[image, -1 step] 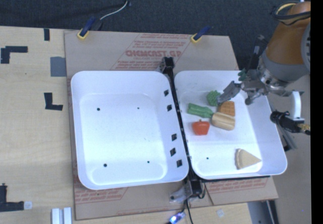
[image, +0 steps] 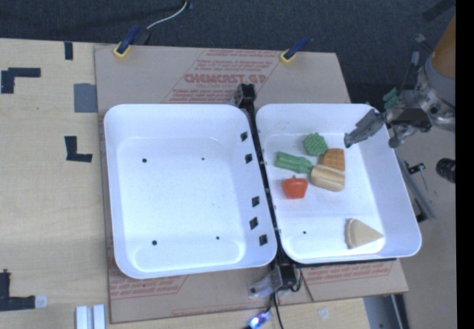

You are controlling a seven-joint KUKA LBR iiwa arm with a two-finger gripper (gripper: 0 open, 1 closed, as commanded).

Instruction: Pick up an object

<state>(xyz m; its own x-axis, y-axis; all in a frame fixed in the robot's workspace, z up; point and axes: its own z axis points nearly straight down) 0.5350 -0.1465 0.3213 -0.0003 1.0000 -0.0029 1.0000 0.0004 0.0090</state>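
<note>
Toy foods (image: 326,172) in right bin (image: 385,172)

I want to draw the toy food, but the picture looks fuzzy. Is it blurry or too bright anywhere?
In the camera view the light is soft and even, with faint shadows under the toy tomato and the tan wedge; the white right bin looks bright but not glaring; the whole camera view is slightly soft, and the gripper at the right is blurriest.
</note>
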